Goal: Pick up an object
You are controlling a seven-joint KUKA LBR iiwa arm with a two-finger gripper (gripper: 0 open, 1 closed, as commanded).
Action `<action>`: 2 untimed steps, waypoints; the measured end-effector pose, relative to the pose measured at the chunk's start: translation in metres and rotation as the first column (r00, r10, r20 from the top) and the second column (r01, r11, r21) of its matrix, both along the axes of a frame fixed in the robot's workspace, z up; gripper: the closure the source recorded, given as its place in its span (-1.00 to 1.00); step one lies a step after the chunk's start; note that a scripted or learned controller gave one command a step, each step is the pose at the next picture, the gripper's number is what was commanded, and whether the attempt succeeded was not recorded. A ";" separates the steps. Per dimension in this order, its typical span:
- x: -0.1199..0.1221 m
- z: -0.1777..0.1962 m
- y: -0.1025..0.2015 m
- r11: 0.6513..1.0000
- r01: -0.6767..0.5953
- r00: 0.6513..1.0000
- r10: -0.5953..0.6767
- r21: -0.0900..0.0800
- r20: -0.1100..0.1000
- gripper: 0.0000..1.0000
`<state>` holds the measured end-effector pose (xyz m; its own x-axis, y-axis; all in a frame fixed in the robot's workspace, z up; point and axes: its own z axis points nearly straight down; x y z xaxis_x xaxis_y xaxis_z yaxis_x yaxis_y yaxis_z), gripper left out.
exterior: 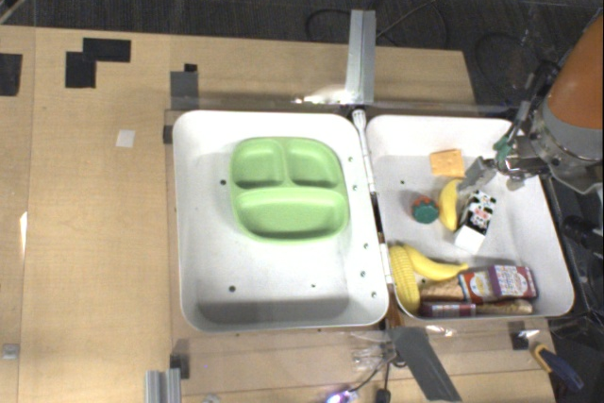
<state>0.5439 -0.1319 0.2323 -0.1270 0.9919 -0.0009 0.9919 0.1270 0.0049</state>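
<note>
wooden bench (94,203), jaws (483,173) near right bin's (557,241) edge

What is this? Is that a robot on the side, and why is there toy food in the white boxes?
Yes, that grey and orange thing at the right is a robot arm. The camera hangs above the bench and looks down at a slant. At the arm's end is a gripper, like a hand with two fingers, for picking things up.

Two shallow white bins sit side by side. The left bin has a green plate with three sections. The right bin is full of small things: an orange block, a teal round thing, a yellow banana, a corn cob, a little white carton with black spots and a flat packet.

The gripper hangs over the right bin, just above the carton. I see nothing between its fingers, and can't tell more from here.
</note>
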 end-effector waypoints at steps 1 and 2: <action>0.028 -0.106 -0.032 0.999 -0.038 0.999 0.038 -0.005 0.013 -1.00; 0.075 -0.110 0.035 0.997 0.083 0.997 -0.083 0.001 0.003 -1.00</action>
